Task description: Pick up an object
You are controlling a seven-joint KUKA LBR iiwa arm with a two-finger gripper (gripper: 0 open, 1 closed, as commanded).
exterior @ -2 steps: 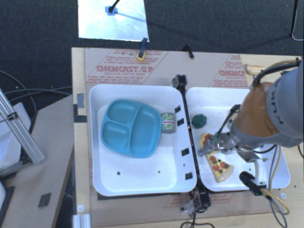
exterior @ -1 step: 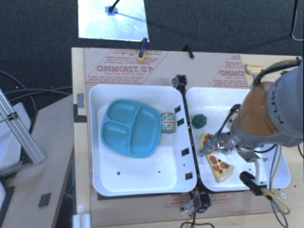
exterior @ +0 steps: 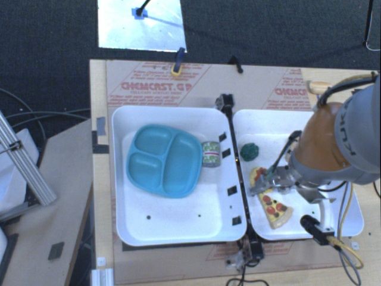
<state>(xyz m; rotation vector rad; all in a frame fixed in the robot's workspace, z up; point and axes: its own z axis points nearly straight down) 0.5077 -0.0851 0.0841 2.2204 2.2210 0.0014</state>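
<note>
In the right bin [exterior: 333, 225] lie a toy pizza slice [exterior: 276, 210], a dark green lump [exterior: 249, 151] and a small yellow and red item [exterior: 256, 173]. My gripper [exterior: 263, 184] hangs low over the left part of this bin. It sits just above the pizza slice's top end and against the yellow and red item, which it partly hides. The grey arm with its orange band comes in from the right and covers the bin's right half. In the left bin [exterior: 178, 219] a blue divided plate [exterior: 164, 160] lies with a small green-labelled can [exterior: 211, 154] at its right edge.
A black divider [exterior: 235, 171] with clips runs between the two bins. The bins rest on a cardboard sheet [exterior: 155, 85]. A shiny square plate [exterior: 141, 16] lies beyond the bench at the top.
</note>
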